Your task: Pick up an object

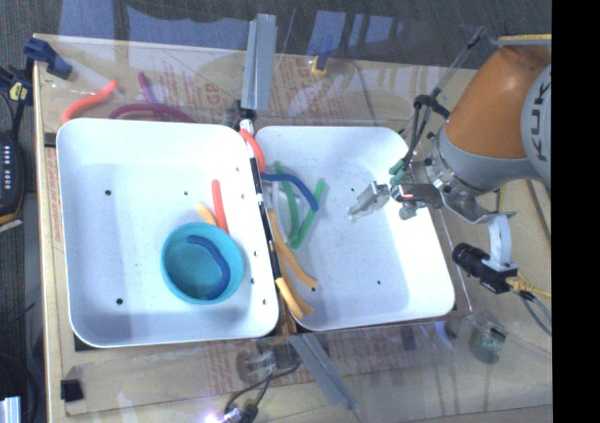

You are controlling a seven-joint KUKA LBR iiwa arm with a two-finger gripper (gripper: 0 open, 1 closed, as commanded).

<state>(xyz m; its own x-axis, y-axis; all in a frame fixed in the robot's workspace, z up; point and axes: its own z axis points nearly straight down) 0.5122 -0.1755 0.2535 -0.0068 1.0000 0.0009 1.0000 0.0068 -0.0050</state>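
My gripper (367,200) hangs over the middle of the right bin (412,290), open with nothing between its fingers. To its left, along that bin's left side, lie a blue curved strip (292,184), a green strip (307,216) and an orange strip (292,266), tangled together. The left bin (112,224) holds a blue bowl (201,263), with a red stick (218,203) and a small orange piece (205,216) just above it. The gripper touches none of these.
The grey and orange arm (497,121) comes in from the right above the right bin's edge. Behind the left bin lie a red strip (89,99) and a purple loop (150,113) on the bench. A grey bar (259,60) stands behind the bins' divide.
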